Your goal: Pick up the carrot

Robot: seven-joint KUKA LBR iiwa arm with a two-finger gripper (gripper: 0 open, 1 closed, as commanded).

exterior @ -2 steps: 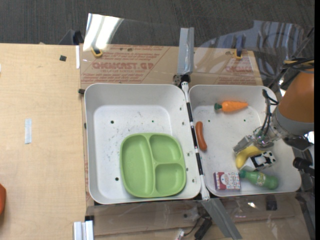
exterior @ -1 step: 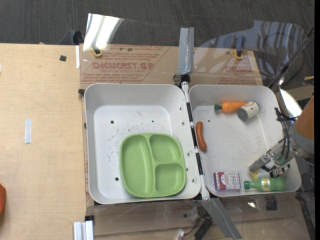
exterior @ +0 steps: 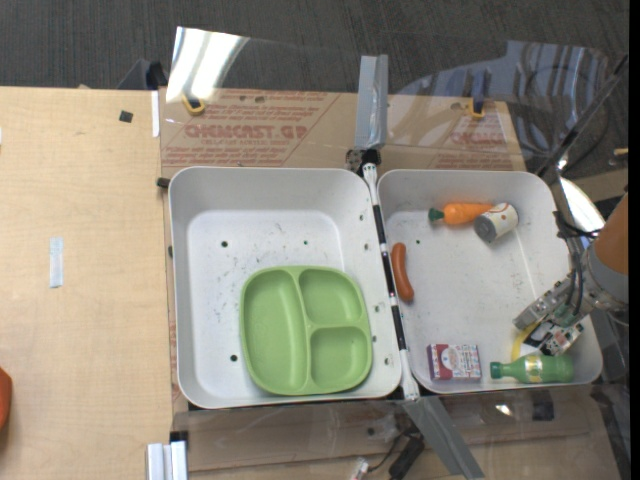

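The orange carrot [exterior: 464,213] with a green top lies at the far side of the right bin [exterior: 455,303], its thick end touching a grey can [exterior: 497,222]. My gripper [exterior: 546,326] hangs low over the near right corner of that bin, well short of the carrot. It is open, with nothing between the fingers. Just below it lie a green bottle [exterior: 533,370] and a small yellow piece [exterior: 519,347].
A reddish sausage [exterior: 402,271] lies along the right bin's left wall. A small red and white box [exterior: 453,361] sits at its near edge. The left bin [exterior: 210,268] holds a green divided plate [exterior: 306,329].
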